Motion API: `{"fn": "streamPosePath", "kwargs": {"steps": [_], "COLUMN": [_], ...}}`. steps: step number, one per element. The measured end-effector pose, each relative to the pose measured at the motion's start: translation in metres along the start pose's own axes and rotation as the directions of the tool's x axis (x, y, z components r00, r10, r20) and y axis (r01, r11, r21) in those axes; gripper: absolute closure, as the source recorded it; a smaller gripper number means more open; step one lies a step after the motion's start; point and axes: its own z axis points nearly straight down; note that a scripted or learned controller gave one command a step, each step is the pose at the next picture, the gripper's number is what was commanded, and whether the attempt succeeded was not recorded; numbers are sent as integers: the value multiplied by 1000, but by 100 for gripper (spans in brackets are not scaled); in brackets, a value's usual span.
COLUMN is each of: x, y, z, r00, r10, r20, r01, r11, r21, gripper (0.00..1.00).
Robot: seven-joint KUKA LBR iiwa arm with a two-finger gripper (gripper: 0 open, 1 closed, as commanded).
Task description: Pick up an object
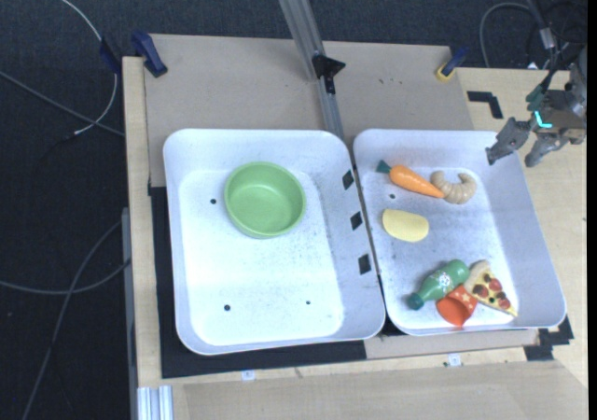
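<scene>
The gripper (522, 145) hangs over the right bin's (534, 222) upper right corner — fingers spread, holding nothing. Below it lie a carrot (415, 181), a yellow piece (406, 225) and a pizza slice (490, 291) — untouched.

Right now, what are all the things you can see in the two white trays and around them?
bowl: one, green, in the left tray
carrot: one, orange with a green top, at the back of the right tray
croissant: one, tan, touching the carrot's right end
yellow piece: one, pale yellow, middle of the right tray
bottle: one, green, front of the right tray
pizza slice: one, tan with red dots, right of the bottle
red piece: one, red-orange, under the bottle and pizza slice
clamps: two, blue, at the board's back corners
gripper: one, dark grey, open, over the right tray's back right corner
</scene>
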Motion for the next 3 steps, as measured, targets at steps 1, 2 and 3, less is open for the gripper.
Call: {"fn": "streamPosePath", "kwargs": {"steps": [1,2,3], "x": [0,-5,-14], "y": [1,-7,-12], "z": [-3,55,109], "r00": [1000,1000,1000], "r10": [0,1,1], "r20": [1,0,-1], "r01": [0,-1,-1], "r11": [1000,1000,1000], "r21": [-6,2,3], "gripper": [0,0,0]}}
